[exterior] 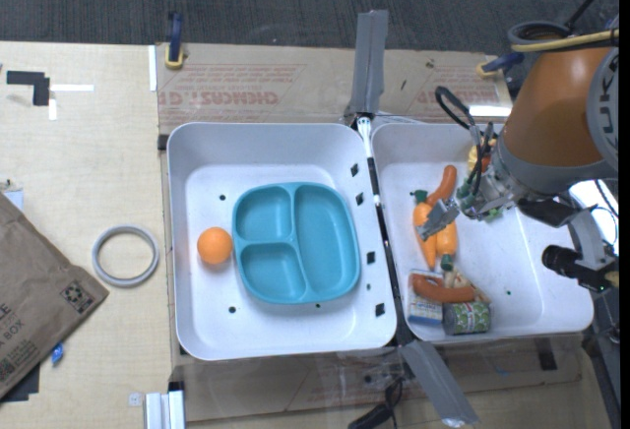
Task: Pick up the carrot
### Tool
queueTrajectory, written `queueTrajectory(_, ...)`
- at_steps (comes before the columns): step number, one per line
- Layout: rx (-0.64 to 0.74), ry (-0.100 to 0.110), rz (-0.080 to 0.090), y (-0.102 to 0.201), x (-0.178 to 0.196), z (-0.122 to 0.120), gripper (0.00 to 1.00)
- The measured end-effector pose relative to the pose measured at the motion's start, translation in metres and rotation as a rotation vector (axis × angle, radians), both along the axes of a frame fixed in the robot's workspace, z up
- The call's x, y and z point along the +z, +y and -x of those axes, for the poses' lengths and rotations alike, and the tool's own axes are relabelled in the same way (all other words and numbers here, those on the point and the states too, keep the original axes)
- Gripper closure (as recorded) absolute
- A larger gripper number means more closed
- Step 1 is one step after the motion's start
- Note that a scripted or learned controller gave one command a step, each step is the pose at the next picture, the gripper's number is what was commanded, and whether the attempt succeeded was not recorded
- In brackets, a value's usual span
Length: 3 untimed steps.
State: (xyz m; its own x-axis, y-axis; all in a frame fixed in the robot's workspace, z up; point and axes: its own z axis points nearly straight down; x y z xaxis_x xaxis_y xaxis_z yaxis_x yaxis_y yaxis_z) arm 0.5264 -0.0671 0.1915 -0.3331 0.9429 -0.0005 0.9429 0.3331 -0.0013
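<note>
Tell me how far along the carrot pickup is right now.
Done: the gripper is down in the right bin, right at the carrot. In hand: closing on it; a firm grasp isn't clear. Left: lifting it, since the carrot lies on the bin floor among other toy food.

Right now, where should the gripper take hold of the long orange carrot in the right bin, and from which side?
Probably grip the long orange carrot across its mid-body, from above. It lies flat, lengthwise towards the camera, so close the two-finger gripper across its narrow width. Other toy food crowds its ends.
</note>
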Motion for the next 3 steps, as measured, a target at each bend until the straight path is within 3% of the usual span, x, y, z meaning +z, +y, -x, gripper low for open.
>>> queueTrajectory(1,-0.196,0.003,0.0,-0.033,-0.085,-0.013,0.0)
queueTrajectory(2,-0.198,0.003,0.001,-0.034,-0.076,-0.013,1.0)
queueTrajectory(3,0.046,-0.002,0.001,0.019,0.0,-0.066,1.0)
